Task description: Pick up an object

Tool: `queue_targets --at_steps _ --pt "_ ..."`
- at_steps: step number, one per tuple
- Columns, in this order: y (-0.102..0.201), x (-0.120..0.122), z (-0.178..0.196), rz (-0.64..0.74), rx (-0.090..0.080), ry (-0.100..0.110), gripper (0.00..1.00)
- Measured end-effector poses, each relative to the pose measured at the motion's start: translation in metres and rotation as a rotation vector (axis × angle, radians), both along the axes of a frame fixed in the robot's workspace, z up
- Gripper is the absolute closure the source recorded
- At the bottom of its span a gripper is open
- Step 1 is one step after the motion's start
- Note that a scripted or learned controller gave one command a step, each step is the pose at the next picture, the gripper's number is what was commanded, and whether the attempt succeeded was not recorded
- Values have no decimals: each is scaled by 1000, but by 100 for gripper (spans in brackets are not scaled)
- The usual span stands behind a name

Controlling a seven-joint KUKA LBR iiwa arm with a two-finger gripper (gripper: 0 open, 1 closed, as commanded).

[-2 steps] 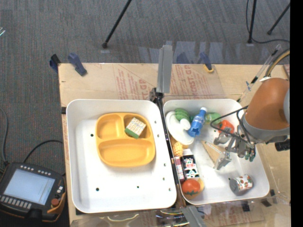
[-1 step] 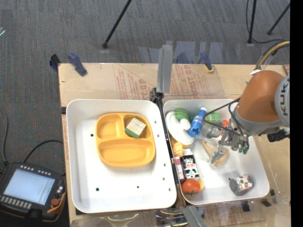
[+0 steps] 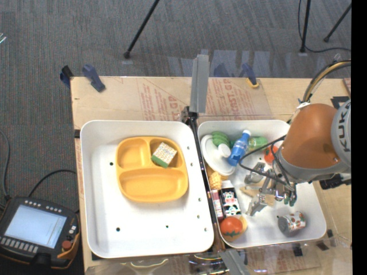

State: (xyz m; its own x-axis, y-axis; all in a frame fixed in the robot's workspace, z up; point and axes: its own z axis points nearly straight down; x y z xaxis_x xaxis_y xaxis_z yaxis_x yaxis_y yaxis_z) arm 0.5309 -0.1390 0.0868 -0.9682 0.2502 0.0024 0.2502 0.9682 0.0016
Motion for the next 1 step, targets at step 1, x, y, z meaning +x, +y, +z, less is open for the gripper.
queue_targets --at_steps 1 --pt "-43 -49 0 13 -1 0 0"
